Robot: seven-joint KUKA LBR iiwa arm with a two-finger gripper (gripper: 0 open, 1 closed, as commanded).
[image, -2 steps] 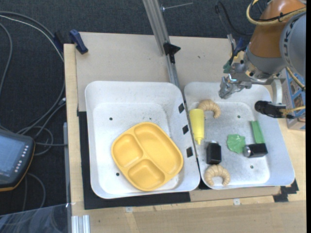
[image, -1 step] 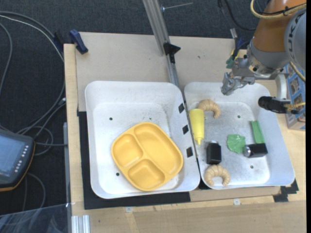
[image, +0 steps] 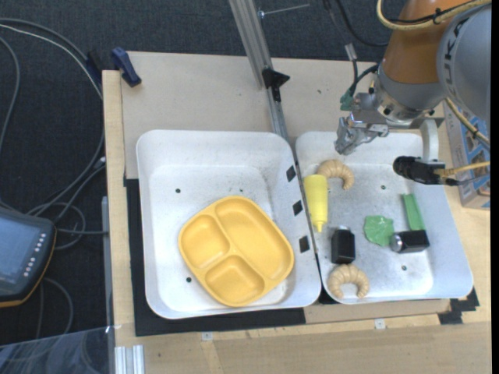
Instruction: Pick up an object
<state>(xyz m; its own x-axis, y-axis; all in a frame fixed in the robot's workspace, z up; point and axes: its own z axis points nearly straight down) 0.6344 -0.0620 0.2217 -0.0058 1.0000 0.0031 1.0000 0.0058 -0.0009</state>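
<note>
My gripper (image: 348, 140) hangs over the far edge of the right bin (image: 444, 287), with nothing visibly held in it. Just below it in the view lies a croissant (image: 337, 172). A yellow squeeze bottle (image: 316, 199) lies along the bin's left wall. Nearer the front are a black block (image: 342, 245) and a second croissant (image: 348, 280). A crumpled green piece (image: 379, 229), a green bar (image: 411, 210) and a dark cylinder with a silver end (image: 411, 241) sit to the right.
The left bin (image: 156, 162) holds a yellow divided plate (image: 234, 248). A slanted metal post (image: 253, 29) rises behind the gap between the bins. Cables and a tablet (image: 23, 248) lie off the bench at left.
</note>
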